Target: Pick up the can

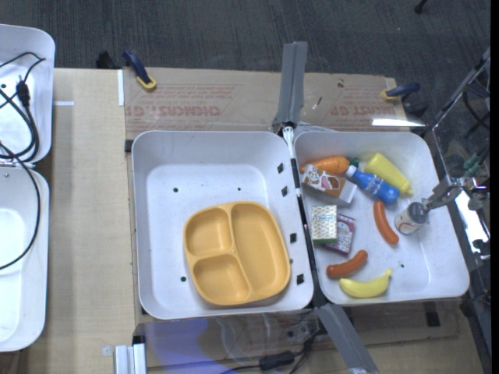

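— Claw [419,211]? 
— Low in the right bin [437,283], by its right wall; can't tell its state.
— Can [406,224]? 
— Right under it, touching, on its side, just right of the sausage [385,222].

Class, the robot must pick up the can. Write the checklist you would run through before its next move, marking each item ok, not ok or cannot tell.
1. Can in the right bin: ok.
2. Gripper right at the can: ok.
3. Can between the fingers: cannot tell.
4. Can upright: cannot tell.
5. Sausage close beside the can, may be nudged: not ok.
6. Can off the bin floor: cannot tell.
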Controlling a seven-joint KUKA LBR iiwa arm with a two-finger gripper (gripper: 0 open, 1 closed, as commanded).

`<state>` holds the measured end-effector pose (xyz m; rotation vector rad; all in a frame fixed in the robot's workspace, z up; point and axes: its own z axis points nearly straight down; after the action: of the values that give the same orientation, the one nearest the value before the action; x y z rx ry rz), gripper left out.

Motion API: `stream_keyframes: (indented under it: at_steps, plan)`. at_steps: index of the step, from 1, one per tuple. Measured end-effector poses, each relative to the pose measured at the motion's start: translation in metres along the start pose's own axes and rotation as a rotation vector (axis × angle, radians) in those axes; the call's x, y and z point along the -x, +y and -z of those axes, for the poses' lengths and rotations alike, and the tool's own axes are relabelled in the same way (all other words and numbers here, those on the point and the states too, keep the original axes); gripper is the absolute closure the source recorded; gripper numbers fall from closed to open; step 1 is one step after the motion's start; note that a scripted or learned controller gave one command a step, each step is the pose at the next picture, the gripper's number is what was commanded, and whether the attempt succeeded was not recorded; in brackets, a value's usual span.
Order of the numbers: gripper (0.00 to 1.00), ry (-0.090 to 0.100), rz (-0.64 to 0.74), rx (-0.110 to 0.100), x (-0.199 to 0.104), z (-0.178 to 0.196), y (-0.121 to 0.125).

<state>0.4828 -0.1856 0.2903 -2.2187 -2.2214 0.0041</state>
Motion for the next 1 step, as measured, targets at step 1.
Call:
stream_keyframes:
  at_steps: [1]
  plan:
    - [0.0,0.001,0.028,0.0,-0.014,-0.1425,-0.0054]
